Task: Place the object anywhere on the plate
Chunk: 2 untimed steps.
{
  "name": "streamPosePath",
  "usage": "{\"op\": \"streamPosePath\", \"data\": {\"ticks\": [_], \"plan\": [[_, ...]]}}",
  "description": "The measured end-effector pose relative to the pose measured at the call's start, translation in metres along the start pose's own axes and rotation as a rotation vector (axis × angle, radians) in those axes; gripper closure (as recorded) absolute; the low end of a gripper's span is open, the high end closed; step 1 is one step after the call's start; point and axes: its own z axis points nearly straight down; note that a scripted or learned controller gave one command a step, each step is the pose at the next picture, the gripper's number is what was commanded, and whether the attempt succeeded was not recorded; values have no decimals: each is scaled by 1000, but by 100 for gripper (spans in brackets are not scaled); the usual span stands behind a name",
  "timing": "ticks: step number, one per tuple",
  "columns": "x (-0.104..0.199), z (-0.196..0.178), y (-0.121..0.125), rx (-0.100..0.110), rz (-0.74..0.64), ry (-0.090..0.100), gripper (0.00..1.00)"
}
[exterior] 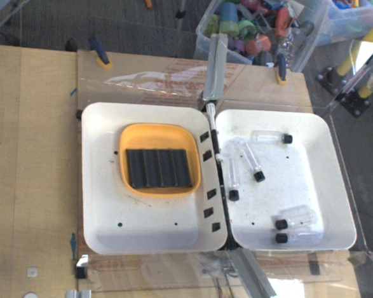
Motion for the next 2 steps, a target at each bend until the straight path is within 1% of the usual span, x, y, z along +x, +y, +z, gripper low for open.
{"op": "streamPosePath", "data": {"ticks": [1, 2], "plan": [[-6, 0, 1, 1, -329, -5, 100], [-10, 0, 2, 1, -525, -5, 100]]}}
